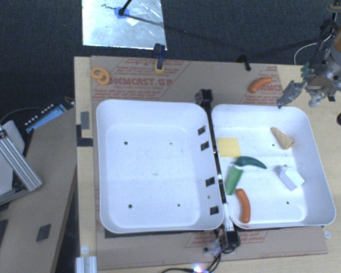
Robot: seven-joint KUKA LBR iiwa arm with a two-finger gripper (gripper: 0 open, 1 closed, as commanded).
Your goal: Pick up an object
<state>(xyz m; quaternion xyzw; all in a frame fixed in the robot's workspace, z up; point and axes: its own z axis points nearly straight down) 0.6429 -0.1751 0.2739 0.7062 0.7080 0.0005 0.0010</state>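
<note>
hovering just beyond the far right corner of the right bin (315,152), off its rim and above the cardboard: the gripper (304,94), fingers spread apart, nothing between them. nothing lifted yet, judging by that.

inside the right bin, all well short of the gripper: a tan wedge (282,137) nearest the far right corner; a white block (290,177) nearer the front along the right wall; a yellow square (228,147) hard against the left wall, lying flat; a dark green pepper (250,162) near the middle, with a light green piece (233,178) just beside it, the two apparently touching at the pepper's stem end; an orange sausage shape (244,205) close to the front left corner. outside the right bin, past its far wall, another orange sausage (260,85) on the cardboard.

probably light all of them (toy food, by the look), likely smooth plastic and a bit slippery. best candidate by judgement: the white block, boxy, stiff, standing clear of its neighbours, to be pinched across its short sides. tan wedge next, closest to the gripper, taken across its narrower width. yellow square a poor bet, too flat to get fingers under. pepper curved, prone to roll out of a pinch unless caught at mid-body.
</note>
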